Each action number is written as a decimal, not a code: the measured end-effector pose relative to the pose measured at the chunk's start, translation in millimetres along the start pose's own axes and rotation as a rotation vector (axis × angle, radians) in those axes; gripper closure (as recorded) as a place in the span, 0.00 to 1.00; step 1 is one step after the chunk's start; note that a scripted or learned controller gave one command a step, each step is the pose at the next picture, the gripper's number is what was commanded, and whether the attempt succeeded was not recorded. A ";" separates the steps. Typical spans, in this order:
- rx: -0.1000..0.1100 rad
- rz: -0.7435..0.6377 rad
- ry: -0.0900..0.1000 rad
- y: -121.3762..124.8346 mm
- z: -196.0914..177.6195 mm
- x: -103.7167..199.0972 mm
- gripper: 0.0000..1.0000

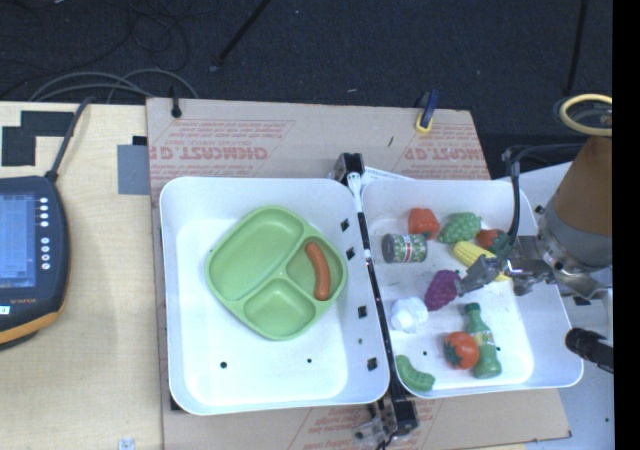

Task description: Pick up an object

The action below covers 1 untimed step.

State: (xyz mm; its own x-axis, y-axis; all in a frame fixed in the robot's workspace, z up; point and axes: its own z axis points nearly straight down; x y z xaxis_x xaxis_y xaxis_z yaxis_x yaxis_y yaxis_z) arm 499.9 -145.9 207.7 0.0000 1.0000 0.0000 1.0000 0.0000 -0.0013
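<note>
The right bin (540, 363) holds several toy foods. Among them are a red pepper (422, 221), a green broccoli (460, 228), a small can (405, 248) lying on its side, a yellow corn cob (470, 254) and a purple piece (441, 289). Nearer the front lie a white lump (408, 315), a green bottle (482, 330), a red tomato (459, 350) and a green pickle (415, 375). My gripper (480, 274) reaches in from the right, low over the bin, just over the corn's near end and right of the purple piece. Nothing is visibly held.
The left bin (190, 358) carries a green divided plate (265, 273) with a sausage (320, 270) in its right compartment. A divider ridge (368, 278) separates the bins. A tablet-like controller (25, 253) rests on the bench at far left. The arm's orange band (590, 188) stands over the right bin's edge.
</note>
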 end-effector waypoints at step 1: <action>0.002 0.001 0.001 0.0 -9.8 -0.8 1.00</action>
State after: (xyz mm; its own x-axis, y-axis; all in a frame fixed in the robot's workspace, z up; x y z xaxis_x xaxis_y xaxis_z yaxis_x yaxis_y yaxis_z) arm 499.9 -146.7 217.5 0.0010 1.0000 0.0010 1.0000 -0.0010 -0.0030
